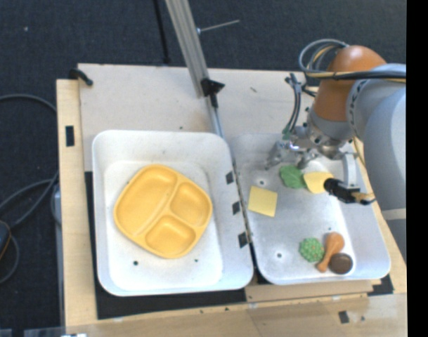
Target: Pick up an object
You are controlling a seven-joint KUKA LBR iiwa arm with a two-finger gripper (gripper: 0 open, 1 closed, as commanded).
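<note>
**Arm parked over the right bin, toys scattered around**

Biggest thing first: the wooden bench (150,104) fills most of the shot, with a slanted aluminium pole (189,37) running up toward 12 o'clock. On it sit two white bins side by side. The left bin (112,258) holds a yellow divided plate (163,210) with three compartments, sitting a bit toward 9 o'clock of the bin's middle.

The grey arm (379,139) with its orange band (344,83) comes in from 3 o'clock and hangs over the top part of the right bin (372,255). The gripper (298,153) is down near the bin floor at roughly 12 o'clock of that bin. Honestly can't tell whether it's spread or closed from this angle, and I can't see anything between its tips.

Right below the gripper is a green leafy toy (292,177), touching or just beside a pale yellow piece (316,182). A flat yellow square (263,201) lies at about 9 o'clock in the bin, well apart from those. Down at 5 o'clock there's a cluster: a small green bumpy toy (311,249), an orange drumstick-shaped toy (331,247) just beside it, and a brown round piece (341,263) touching the drumstick.
</note>
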